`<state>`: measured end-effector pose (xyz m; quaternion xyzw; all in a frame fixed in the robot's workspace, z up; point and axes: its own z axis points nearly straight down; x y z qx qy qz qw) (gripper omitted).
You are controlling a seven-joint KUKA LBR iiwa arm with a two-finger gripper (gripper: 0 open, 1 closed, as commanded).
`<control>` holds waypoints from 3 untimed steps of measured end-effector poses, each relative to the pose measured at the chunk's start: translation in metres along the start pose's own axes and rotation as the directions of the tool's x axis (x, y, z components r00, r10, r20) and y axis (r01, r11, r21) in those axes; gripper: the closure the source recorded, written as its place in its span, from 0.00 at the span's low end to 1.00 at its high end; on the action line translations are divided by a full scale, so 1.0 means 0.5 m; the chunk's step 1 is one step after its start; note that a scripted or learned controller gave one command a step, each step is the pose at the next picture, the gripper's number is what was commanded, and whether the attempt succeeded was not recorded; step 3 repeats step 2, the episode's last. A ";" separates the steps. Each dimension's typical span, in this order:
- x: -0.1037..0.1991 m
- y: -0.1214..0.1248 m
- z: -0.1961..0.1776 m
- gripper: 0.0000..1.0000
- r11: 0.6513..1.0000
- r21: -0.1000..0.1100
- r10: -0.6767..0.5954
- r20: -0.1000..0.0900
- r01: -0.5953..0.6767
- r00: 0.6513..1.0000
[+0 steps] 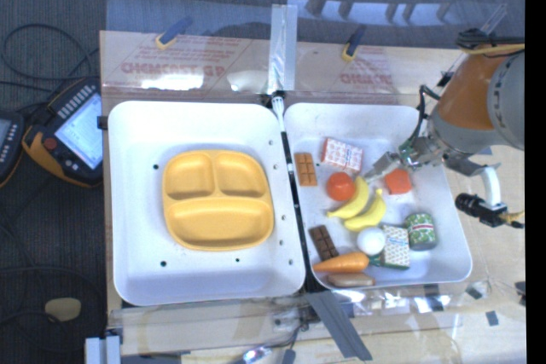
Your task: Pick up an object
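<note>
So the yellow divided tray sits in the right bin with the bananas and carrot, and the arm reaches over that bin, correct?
Not quite. The camera view shows the yellow divided tray alone in the left bin. The bananas and carrot do lie in the right bin, and the arm reaches over that one.

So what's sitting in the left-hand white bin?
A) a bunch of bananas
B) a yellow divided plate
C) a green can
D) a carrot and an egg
B: the left bin holds just a yellow divided plate with three compartments, while the bananas, carrot, egg and green can all lie in the right bin.
</note>
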<state>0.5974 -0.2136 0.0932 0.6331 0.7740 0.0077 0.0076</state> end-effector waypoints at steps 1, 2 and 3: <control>-0.002 -0.002 -0.016 1.00 1.000 0.004 0.000 0.002 0.000 1.000; 0.105 0.042 -0.206 1.00 0.988 0.023 0.151 0.003 -0.151 0.989; 0.105 0.042 -0.206 1.00 0.988 0.023 0.151 0.003 -0.151 0.989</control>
